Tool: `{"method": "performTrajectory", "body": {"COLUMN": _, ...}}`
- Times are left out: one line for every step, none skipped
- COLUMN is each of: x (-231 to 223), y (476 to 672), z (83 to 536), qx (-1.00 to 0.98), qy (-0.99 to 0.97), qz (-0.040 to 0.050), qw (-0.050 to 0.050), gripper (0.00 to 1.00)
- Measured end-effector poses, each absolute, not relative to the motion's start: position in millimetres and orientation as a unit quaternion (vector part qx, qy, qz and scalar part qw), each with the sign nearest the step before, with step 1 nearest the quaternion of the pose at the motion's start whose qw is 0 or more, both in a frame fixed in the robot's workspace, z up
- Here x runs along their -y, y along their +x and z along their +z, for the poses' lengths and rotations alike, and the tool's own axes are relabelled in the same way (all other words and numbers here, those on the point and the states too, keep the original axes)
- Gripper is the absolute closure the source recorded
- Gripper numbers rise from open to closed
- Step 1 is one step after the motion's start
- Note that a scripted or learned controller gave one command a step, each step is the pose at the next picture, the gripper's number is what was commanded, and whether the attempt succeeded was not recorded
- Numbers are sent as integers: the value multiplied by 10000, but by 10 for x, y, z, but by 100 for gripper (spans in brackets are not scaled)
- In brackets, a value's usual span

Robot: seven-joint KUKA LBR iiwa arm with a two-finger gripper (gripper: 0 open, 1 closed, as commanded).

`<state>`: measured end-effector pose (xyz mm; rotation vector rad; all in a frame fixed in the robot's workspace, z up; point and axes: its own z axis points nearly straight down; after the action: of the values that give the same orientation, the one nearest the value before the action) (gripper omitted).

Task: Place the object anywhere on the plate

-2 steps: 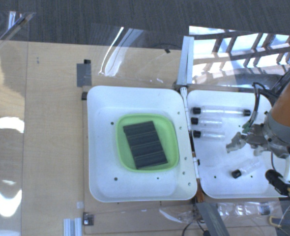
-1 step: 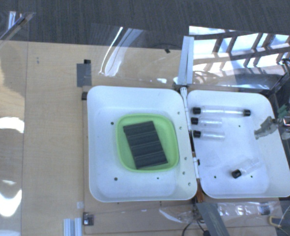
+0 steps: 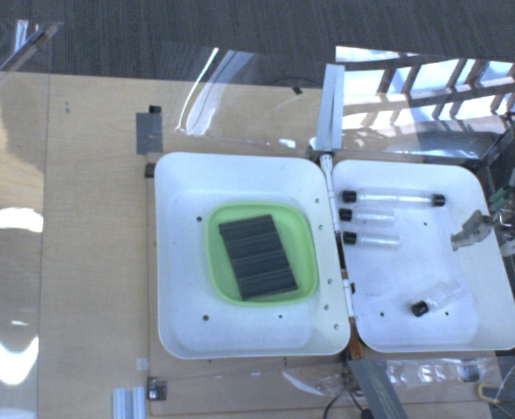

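The arm (image 3: 511, 225) comes in at the right edge and is mostly cut off there, so only a short grey part shows over the right bin (image 3: 493, 326). The gripper (image 3: 469, 231) is small and pale against the white floor, and I cannot tell if it is open or closed; nothing is seen held in it. The clear tubes are hard to make out, because their bodies almost vanish on the white and mainly the black caps are visible. I count four tubes: a long tube (image 3: 388, 199) near the far wall, with dark at both ends, two short tubes (image 3: 367, 227) just below it by the left wall, and one lone tube (image 3: 432, 302) nearer the front, well apart from the others. There are two bins. The left bin (image 3: 179, 321) holds one green plate (image 3: 305, 251), and one dark ridged block (image 3: 257, 257) lies flat on the plate, a little turned, inside its rim.
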<state>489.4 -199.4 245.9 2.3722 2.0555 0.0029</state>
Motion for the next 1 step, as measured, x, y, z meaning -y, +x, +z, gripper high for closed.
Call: {"method": "performTrajectory", "body": {"x": 1947, "y": 4900, "z": 2449, "qx": -6503, "qy": 7597, "qz": 15, "qw": 20, "gripper": 0}}
